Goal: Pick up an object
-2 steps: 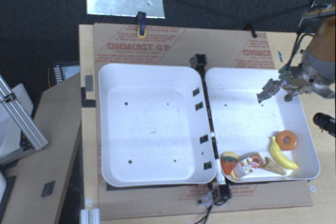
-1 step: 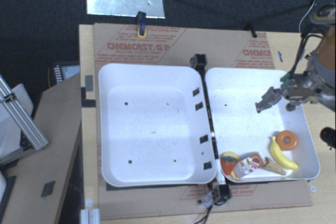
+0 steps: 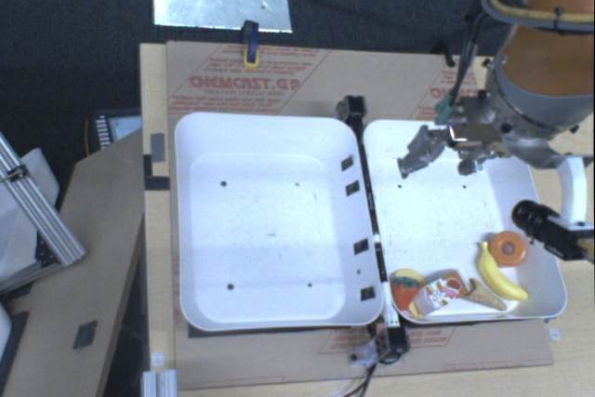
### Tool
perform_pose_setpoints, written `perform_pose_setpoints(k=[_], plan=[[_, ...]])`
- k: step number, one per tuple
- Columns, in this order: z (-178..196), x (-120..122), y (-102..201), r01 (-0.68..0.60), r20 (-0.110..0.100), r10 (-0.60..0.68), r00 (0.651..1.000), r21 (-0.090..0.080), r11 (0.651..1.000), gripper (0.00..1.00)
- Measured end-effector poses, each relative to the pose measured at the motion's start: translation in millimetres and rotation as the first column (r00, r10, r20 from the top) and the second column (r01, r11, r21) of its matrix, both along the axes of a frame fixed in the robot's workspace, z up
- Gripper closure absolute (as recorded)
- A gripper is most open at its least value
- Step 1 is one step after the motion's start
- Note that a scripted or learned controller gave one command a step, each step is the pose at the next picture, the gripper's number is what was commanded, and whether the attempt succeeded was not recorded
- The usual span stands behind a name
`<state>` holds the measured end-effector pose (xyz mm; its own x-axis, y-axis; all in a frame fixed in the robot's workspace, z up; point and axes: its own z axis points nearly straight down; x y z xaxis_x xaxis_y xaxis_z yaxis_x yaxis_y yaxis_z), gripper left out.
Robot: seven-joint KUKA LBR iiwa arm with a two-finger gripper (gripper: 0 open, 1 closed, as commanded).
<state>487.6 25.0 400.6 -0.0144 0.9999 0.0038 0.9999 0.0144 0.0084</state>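
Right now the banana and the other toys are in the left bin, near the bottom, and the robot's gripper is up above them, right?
Not quite. The banana and other toys lie in the right bin, not the left bin, as the camera view shows. They are near the bottom, with the gripper above them.

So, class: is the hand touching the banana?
Apart. The camera view shows the hand high in the right bin, with bare white floor between it and the banana.

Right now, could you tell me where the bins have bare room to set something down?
The left bin is bare throughout. The right bin is free in its middle; its near corner is crowded with the banana, orange ring and packet.
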Motion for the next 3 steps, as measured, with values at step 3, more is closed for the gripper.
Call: perform_pose_setpoints(k=[3], plan=[[44, -1, -29, 0.025, -0.014, -0.025, 1.000, -0.008, 1.000, 0.00]])
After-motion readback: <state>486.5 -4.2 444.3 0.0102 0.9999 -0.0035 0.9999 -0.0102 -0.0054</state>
